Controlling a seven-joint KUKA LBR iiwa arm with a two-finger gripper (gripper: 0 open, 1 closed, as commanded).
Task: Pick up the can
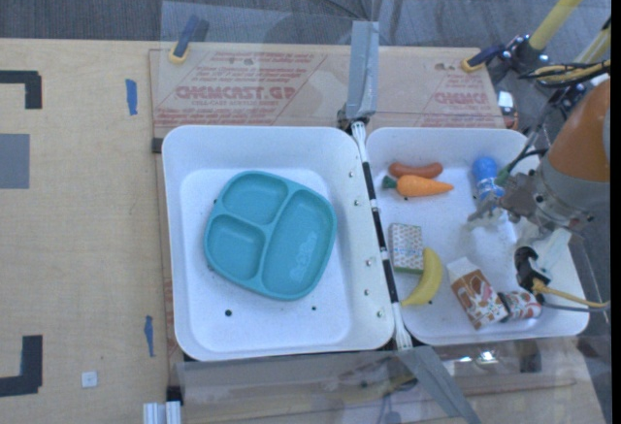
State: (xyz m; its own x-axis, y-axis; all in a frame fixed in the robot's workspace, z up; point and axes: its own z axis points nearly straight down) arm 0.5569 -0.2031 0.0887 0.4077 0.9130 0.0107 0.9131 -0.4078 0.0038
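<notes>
The pale wood bench [78,247] carries two white bins, with grey carpet beyond and a black cable trailing across it. The left bin [184,218] holds a teal divided plate [270,234]. In the right bin [437,330], the can [524,306] lies on its side at the near right corner, just beside a small carton [475,297]. The tool [490,209] hovers near a blue bottle [484,177]; whether it is open or closed I cannot tell.

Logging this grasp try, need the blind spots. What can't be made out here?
- Gripper: fingers too small and blurred in camera view to tell open or shut.
- Blue can: lower end hidden by the gripper; contact unclear.
- Arm: cut off by the right edge.
- Small carton: print too small to read.
- Patterned packet: contents unreadable.
</notes>
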